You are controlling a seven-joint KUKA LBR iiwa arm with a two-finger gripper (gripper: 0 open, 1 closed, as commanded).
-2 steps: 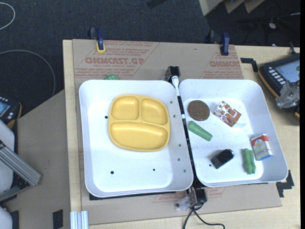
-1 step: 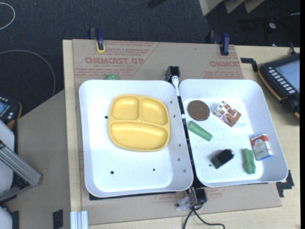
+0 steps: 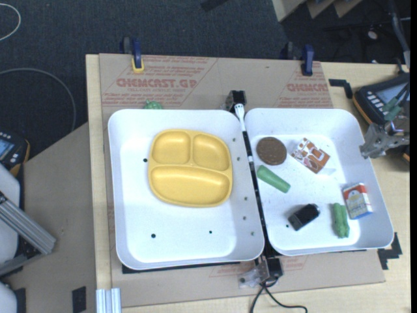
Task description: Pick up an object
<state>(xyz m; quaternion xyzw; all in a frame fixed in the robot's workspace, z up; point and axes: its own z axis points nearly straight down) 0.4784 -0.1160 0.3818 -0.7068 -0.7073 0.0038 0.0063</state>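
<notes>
two white bins sit side by side on a bench. the left bin [image 3: 130,227] holds a yellow divided plate [image 3: 190,167]. the right bin [image 3: 365,237] holds a brown disc [image 3: 271,150], a green tube [image 3: 273,178] just below it, a red and white packet [image 3: 310,155], a black block [image 3: 303,216], a green pod [image 3: 339,219] and a small carton [image 3: 357,200] beside it. a grey gripper [image 3: 386,139] rests at the right bin's right rim; its grip cannot be made out, and nothing is seen in it.

A lab bench: clamped board [image 3: 195,77]; two white bins [image 3: 130,194]; cables [image 3: 39,77] across dark carpet.
</notes>
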